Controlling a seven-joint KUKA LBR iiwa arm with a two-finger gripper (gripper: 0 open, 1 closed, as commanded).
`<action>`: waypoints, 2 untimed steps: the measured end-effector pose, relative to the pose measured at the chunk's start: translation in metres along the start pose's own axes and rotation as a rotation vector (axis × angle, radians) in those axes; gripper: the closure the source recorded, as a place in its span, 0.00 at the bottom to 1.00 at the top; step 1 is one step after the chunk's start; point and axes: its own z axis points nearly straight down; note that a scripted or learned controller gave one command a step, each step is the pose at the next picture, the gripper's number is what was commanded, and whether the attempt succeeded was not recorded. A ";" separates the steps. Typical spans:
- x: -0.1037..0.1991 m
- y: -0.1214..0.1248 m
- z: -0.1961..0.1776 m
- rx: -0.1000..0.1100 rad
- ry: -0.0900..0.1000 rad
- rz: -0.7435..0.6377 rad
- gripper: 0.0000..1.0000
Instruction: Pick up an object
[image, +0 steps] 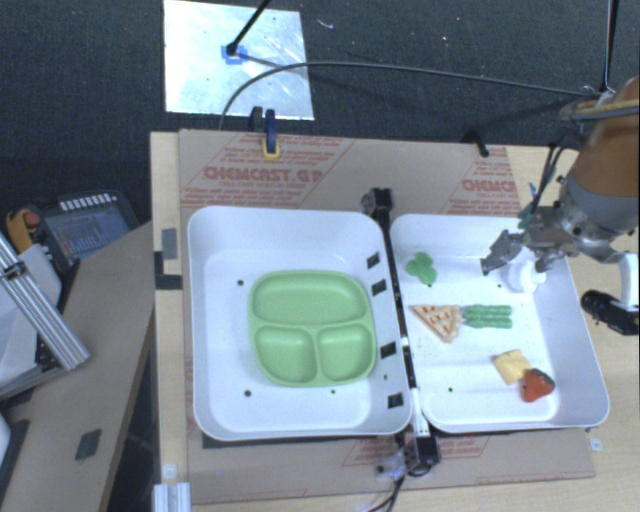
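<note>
The right bin (570, 330) holds several small toy foods: a green leafy piece (421, 267) at its back left, a waffle-patterned triangle (438, 320), a green bean bundle (487, 316) beside it, a yellow chunk (510, 365) and a red strawberry (538, 385) near the front. A small white object (522, 276) lies at the bin's back right. My gripper (521, 256) hangs over that back right area, just above the white object, apart from the other foods. Nothing shows between its fingers.
The left bin (220, 300) holds a green three-compartment plate (309, 327). A black clamp strip (392, 300) runs between the bins. Cables cross the back of the bench, and a control box (85, 230) stands to the left.
</note>
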 end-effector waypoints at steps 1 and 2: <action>0.000 0.003 -0.007 -0.012 -0.002 -0.003 0.00; -0.002 0.010 0.053 -0.008 -0.002 -0.001 0.00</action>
